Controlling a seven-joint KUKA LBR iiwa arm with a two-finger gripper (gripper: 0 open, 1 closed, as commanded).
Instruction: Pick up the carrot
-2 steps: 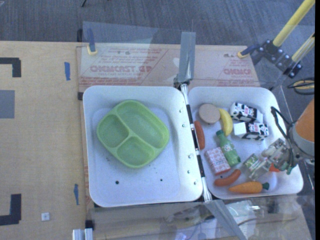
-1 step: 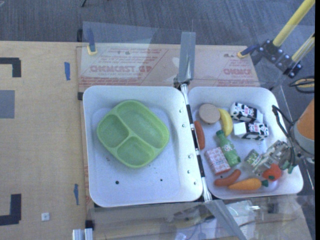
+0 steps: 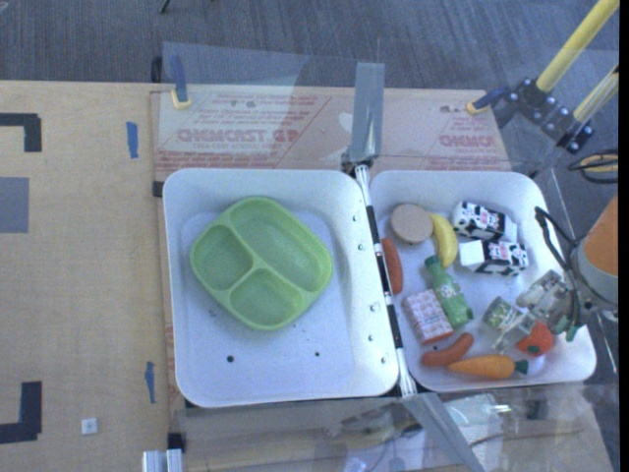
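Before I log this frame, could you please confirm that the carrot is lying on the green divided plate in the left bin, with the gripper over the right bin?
Not quite: the camera view shows the carrot lying on the floor of the right bin, near its front edge, not on the green divided plate. That plate does sit in the left bin, and the gripper is over the right bin.

There are two bins (image 3: 187, 293), one green plate (image 3: 260, 262), one carrot (image 3: 484, 367), two sausages (image 3: 393, 265), one banana (image 3: 445, 239), one cookie (image 3: 411, 224), two cow-print cartons (image 3: 480, 220), one green bottle (image 3: 448, 291) and one pink box (image 3: 427, 317).
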